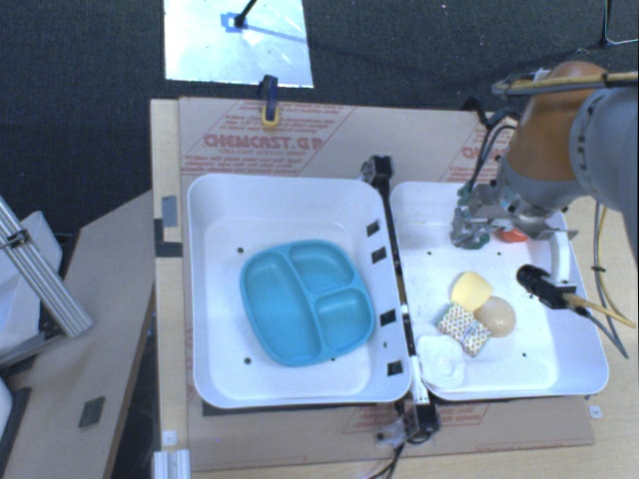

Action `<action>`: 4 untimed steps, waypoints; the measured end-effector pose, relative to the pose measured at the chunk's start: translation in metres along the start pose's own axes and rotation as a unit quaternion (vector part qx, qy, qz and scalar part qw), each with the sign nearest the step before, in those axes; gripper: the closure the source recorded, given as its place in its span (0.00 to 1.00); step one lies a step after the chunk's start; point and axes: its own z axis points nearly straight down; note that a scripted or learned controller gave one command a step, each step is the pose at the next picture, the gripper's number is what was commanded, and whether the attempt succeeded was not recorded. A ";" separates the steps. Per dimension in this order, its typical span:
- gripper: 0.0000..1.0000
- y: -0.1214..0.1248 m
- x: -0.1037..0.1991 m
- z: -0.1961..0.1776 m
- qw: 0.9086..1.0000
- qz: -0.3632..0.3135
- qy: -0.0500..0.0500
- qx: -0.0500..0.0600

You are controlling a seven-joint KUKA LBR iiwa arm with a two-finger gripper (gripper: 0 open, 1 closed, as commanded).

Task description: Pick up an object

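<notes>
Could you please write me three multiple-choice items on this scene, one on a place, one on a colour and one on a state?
1. Where does the divided plate lie?
A. in the left bin
B. in the right bin
C. on the bench outside both bins

2. What colour is the divided plate?
A. red
B. blue
C. black

3. How does the gripper stand?
A. over the left bin, beside the plate
B. far outside both bins
C. low over the back of the right bin

Key:
1 A: the divided plate rests on the floor of the left bin.
2 B: its whole surface is light blue.
3 C: the gripper hangs at the far end of the right bin, apart from the yellow object and the checkered object nearer the front.
</notes>
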 end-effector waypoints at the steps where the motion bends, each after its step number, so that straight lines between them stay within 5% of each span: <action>1: 1.00 0.002 0.000 -0.052 1.000 0.000 0.000 0.001; 4: 1.00 -0.042 0.155 -0.062 1.000 -0.003 0.002 0.003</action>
